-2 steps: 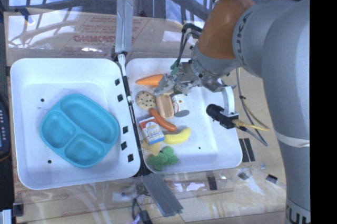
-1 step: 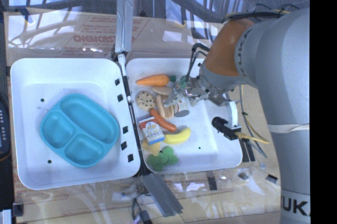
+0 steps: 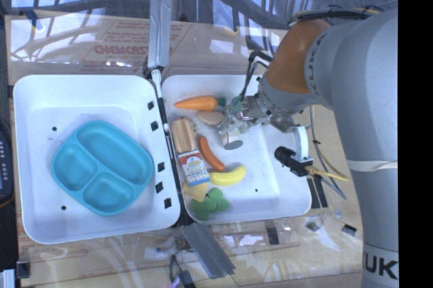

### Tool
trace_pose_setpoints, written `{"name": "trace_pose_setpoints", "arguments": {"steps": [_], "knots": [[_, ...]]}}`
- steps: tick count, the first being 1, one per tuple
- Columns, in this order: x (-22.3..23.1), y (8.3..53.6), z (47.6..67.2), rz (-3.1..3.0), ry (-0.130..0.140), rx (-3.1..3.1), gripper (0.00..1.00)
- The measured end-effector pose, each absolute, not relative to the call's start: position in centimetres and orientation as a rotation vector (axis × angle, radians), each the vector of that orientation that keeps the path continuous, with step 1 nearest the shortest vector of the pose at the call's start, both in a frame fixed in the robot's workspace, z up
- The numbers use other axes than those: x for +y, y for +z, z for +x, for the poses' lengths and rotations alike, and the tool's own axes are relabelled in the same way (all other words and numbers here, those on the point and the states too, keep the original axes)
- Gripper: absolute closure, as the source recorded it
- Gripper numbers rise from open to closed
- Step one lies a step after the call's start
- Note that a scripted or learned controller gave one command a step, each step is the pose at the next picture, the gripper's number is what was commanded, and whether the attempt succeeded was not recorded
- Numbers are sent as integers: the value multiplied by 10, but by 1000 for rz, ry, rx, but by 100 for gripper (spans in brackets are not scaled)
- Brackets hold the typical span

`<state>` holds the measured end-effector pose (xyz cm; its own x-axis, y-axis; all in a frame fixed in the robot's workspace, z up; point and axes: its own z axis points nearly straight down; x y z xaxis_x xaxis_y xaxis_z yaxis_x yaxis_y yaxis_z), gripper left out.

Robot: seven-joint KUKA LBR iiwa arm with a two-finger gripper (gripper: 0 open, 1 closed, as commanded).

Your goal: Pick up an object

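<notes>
Where legible, "CHEMCAST" [image 3: 120, 49] on bench sheet.

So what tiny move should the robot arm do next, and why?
Probably go straight down a little. The gripper hangs in the right bin, close above the toy food, with the sausage and the bread just beside it. Nothing shows between its fingers yet, so lowering onto one piece seems the best guess.

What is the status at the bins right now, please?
Gripper low in right bin, nothing seen held. Carrot, sausage, banana close by. Blue tray left.
</notes>
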<state>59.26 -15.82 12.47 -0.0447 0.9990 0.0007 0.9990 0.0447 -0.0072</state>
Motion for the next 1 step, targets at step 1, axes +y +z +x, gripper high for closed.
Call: {"name": "trace_pose_setpoints", "arguments": {"steps": [1], "knots": [[-105,213,608,-2222,-4,-2223,100]]}}
